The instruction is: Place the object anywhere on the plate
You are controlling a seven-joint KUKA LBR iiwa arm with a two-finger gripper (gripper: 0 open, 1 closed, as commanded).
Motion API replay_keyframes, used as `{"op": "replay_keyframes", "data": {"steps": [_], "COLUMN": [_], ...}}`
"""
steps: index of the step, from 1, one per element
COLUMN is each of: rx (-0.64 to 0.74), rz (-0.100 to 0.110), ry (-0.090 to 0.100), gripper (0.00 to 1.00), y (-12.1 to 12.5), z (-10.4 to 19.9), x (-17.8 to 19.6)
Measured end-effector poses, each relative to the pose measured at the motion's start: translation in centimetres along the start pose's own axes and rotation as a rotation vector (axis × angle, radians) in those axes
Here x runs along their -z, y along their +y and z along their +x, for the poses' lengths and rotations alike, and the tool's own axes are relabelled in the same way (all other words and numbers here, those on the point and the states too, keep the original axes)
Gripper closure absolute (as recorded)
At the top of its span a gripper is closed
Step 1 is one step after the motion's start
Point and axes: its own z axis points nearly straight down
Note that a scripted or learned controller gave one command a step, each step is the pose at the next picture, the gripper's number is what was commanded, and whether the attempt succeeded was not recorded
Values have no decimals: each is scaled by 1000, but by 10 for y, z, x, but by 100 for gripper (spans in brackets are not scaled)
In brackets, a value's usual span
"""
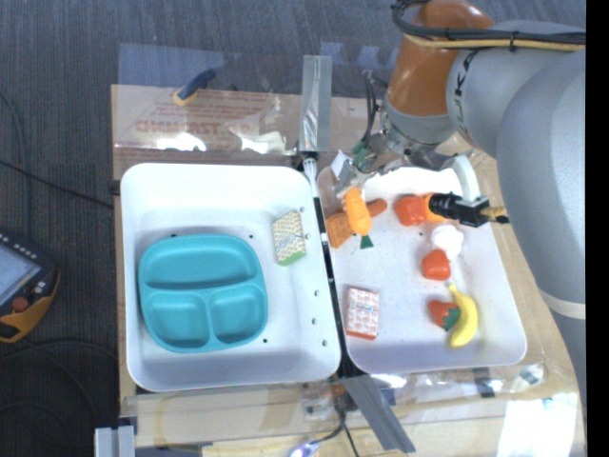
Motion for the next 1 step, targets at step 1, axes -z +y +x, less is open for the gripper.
{"op": "replay_keyframes", "data": {"steps": [1], "rx": [200], "rz": [-2], "ry": [3], "gripper": [100], "y": [-33], "z": [75], "x": [7]}}
